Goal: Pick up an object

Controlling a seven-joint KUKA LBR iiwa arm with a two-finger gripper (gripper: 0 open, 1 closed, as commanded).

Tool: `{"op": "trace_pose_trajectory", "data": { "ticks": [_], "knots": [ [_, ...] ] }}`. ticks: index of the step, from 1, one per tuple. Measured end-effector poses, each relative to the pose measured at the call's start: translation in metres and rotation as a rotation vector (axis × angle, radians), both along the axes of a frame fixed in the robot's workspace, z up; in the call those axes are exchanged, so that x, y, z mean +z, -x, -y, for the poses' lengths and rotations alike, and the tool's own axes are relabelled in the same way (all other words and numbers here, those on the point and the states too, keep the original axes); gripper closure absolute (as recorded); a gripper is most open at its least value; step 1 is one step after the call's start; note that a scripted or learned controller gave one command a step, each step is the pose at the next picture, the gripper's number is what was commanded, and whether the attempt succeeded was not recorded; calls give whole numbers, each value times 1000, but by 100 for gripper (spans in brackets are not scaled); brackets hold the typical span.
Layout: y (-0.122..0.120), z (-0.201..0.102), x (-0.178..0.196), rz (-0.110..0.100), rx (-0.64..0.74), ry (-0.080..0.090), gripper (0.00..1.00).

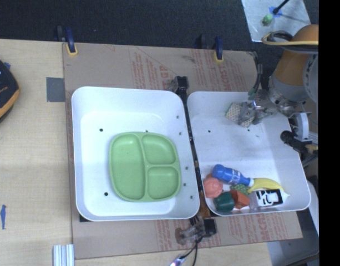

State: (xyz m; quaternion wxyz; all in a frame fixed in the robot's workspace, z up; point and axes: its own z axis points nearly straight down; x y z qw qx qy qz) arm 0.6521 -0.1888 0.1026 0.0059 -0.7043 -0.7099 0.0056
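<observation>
My gripper (249, 115) hangs over the far part of the right bin (269, 148), reaching in from the right. A small pale patterned piece (233, 112) lies right against its left side; whether it is held I cannot tell. At the bin's near end lies a heap: a blue bottle (232, 175), an orange-red ball (213, 188), a dark green block (225, 202), a yellow banana (268, 184) and a white item with black markings (267, 198).
The left bin (92, 110) holds a light green divided plate (143, 166). A clamp (182, 84) sits at the far end of the seam between the bins. A yellow and black device (0, 93) lies at the bench's left edge.
</observation>
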Motion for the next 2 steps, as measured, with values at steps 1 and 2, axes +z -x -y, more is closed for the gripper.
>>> {"op": "trace_pose_trajectory", "data": {
  "ticks": [1, 2],
  "knots": [
    [77, 18, 29, 13, -4, 2, 100],
    [46, -30, 92, 14, -3, 1, 100]
  ]
}}
